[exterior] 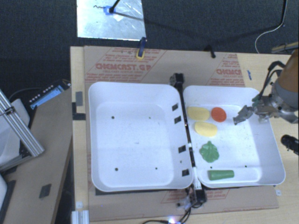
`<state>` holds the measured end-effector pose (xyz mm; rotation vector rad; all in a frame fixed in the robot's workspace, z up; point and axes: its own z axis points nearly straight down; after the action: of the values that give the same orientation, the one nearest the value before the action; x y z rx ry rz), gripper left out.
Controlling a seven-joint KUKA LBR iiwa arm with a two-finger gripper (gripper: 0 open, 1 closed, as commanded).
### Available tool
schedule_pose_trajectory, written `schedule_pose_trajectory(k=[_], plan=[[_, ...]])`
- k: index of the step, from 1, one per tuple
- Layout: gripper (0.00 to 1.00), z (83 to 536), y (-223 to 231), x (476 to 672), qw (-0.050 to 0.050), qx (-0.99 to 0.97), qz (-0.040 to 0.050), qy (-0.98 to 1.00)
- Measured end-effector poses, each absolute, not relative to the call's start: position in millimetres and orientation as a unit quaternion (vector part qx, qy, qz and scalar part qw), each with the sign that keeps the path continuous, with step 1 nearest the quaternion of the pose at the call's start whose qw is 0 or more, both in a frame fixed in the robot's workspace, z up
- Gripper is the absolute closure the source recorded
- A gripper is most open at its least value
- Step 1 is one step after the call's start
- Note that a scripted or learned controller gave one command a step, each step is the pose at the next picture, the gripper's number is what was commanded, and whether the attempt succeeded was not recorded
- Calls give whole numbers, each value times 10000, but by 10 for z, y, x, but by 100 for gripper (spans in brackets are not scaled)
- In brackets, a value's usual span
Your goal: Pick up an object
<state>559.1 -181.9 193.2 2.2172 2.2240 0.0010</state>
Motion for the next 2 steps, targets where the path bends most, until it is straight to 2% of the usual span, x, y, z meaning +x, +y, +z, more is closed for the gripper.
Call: schedule_pose_trajectory(k=[1,2], plan=[[0,790,-1777,6036,-3,7045,-1,7097],[0,859,-1231,6566,26,7039,26,7103]])
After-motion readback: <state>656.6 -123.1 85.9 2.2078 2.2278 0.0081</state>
